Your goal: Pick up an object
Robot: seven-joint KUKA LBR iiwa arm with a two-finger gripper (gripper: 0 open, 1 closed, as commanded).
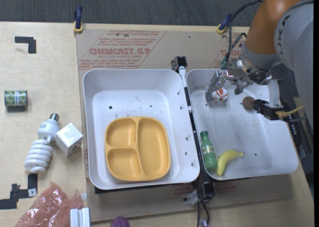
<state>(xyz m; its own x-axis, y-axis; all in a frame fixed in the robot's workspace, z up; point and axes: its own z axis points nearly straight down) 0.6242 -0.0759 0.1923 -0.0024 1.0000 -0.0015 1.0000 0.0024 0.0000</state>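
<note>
Claw (pixel 218 85) sits low in the far left corner of the right bin (pixel 279 167), directly over a small white-and-orange ball (pixel 218 96). The metal fingers appear to straddle the ball's top, but contact is not clear. Cannot tell whether the claw is open or closed, so a grip is not confirmed.

Risks, as judged from this frame:
- The ball is round and lies near the bin wall; if the fingers close off-centre it could squirt out sideways or roll along the wall.
- With the corner so near, a finger may strike the bin wall or floor before closing fully.
- A shallow grip on the upper half of the ball would probably slip on lifting.

Contents:
- Right bin: the ball under the claw; a small brown round thing (pixel 247 103) just beside the arm; a green bottle (pixel 207 150) and a banana (pixel 227 159) lying together at the near left edge, touching or nearly so.
- Left bin (pixel 94 87): a yellow divided plate (pixel 138 147), three compartments, nothing in them.
</note>
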